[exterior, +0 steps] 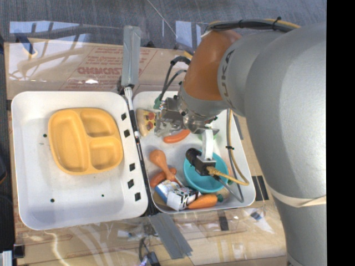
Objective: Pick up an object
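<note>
Reaching into the right bin (239, 143), your gripper (169, 121) hovered just above an orange sausage (176, 137) at the far side; you couldn't tell whether the fingers were apart. A yellow tray (85, 140) lay in the left bin (33, 165).

yellow tray (84, 139), teal bowl (195, 179), white bins (22, 165)

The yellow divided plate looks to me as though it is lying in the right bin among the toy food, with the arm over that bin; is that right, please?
Not quite: the camera view shows the yellow divided plate lying alone in the left bin. The toy food is in the right bin, and the arm is indeed over that bin.
</note>
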